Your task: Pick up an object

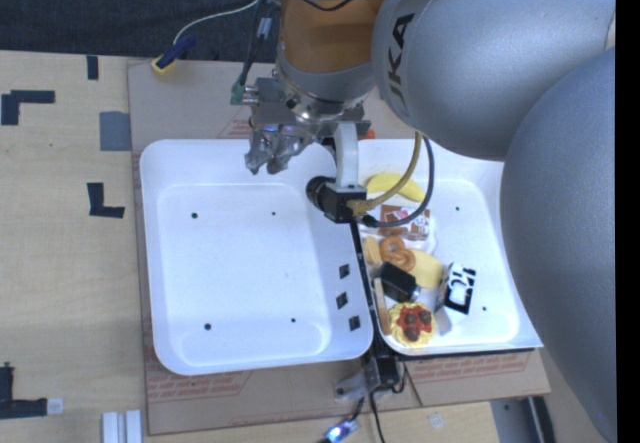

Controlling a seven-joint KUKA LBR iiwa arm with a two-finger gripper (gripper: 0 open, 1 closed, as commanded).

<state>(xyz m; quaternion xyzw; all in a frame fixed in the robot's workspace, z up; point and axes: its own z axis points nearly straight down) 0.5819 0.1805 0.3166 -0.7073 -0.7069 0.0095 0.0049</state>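
Hanging over the left bin (160,231), the gripper (268,159) looks possibly empty.

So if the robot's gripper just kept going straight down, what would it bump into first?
Probably the bare white floor of the left bin near its back edge; the gripper hangs above there, though depth is hard to judge.

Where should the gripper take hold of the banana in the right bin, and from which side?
Grip the banana at the exposed part of its curve near the bin's far wall, coming straight down. Its near side is crowded by a packet and other toys, so the far side probably leaves the fingers more room.
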